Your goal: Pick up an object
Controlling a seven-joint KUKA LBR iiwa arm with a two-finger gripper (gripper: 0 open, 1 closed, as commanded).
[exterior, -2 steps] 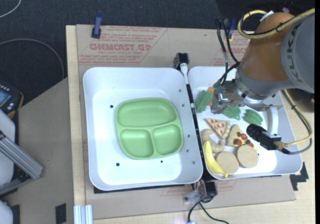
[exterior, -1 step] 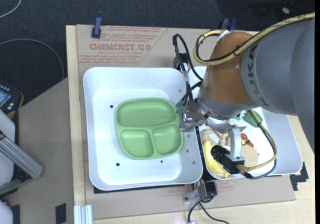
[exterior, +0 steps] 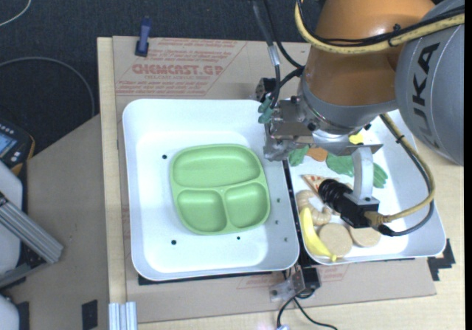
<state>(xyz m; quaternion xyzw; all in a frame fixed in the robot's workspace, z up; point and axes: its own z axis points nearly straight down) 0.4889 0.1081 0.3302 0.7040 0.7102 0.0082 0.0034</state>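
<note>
Pick not done, as I read it. The arm (exterior: pixel 369 33) hangs low over the inner edge of the right bin (exterior: pixel 417 203), and its wrist covers the gripper (exterior: pixel 289 140), so I cannot tell whether the claw is spread, pressed together or pinching anything. Nothing visibly lifted. Candidates all lie in the right bin: a banana (exterior: pixel 313 238) along the near left wall, tan discs (exterior: pixel 336 238) touching it, a pizza slice (exterior: pixel 313 182) just above those, and a green leafy piece (exterior: pixel 344 165) partly under the wrist. The gripper sits nearest that leafy piece and the bin's dividing wall, so my guess is the target lies there, hidden. The left bin (exterior: pixel 144 173) holds a green divided plate (exterior: pixel 220 188), well apart from the gripper. What's left, by my judgement: confirm a grasp, then raise the thing clear of the bin.
</note>
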